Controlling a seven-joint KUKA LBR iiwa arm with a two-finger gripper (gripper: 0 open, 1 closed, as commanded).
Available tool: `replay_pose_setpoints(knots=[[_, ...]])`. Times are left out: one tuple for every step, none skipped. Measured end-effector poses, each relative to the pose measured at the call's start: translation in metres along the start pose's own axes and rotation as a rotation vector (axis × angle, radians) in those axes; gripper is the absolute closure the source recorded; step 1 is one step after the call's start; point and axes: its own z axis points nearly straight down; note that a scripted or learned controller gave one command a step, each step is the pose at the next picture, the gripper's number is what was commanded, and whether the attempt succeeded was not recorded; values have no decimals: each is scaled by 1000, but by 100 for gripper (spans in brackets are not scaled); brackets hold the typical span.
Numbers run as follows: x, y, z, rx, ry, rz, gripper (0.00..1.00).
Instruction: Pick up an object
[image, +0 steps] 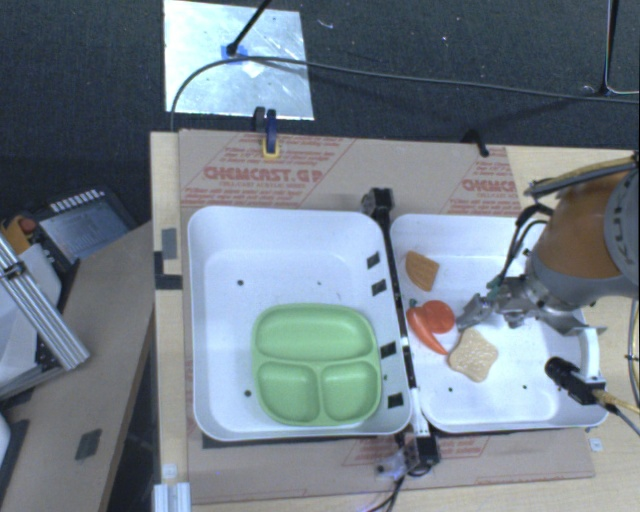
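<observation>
Light is bright and even, w/ a slightly cool cast. Both white bins (300, 235) read near blown out, little surface detail on their floors. Strongest glare at 12 o'clock: the silver sheet (238, 58) throws back a mottled hot patch. Shadows are soft and short, e.g. a faint rim of shade under the green tray (316, 362) toward 6 o'clock, and along the bins' inner walls. Dark floor (80, 90) at 10 o'clock stays underexposed, grainy. Overall pic is low-res, soft; print on the cardboard (262, 172) is barely legible. Arm (590, 240) at 3 o'clock looks smeared, edges fuzzy. Small items at 4 o'clock lack crisp outlines.
</observation>
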Motion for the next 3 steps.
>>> replay_pose_setpoints(knots=[[0,1,-12,-3,-1,-1,100],[-9,-3,-67,-6,-2,1,100],[-7,-2,-131,-9,-3,-3,100]])
